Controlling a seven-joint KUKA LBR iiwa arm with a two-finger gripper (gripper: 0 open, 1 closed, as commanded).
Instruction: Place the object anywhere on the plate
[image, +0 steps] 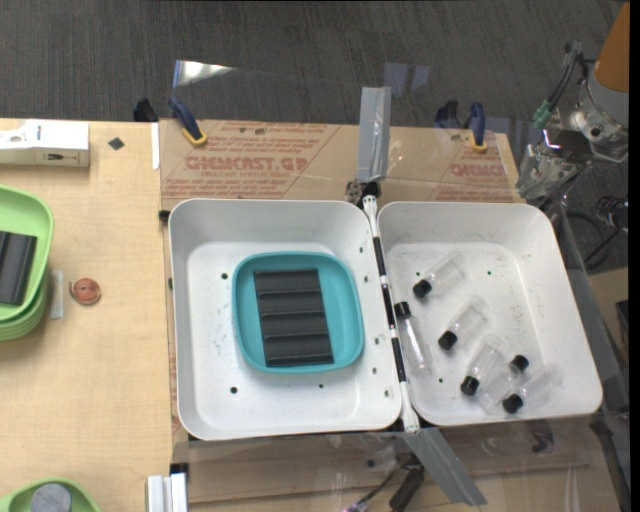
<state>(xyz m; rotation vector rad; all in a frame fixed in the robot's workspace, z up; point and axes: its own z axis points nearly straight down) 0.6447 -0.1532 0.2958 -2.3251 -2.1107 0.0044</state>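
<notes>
Clear black-capped vials (470, 345), right bin (560, 260)

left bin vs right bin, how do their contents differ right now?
The left bin holds one teal plate with a dark ribbed insert; the right bin holds several clear vials with black caps. The plate sits centred in the left bin, while the vials lie scattered on their sides in the right bin. Both bins are shallow, white, side by side.
</notes>
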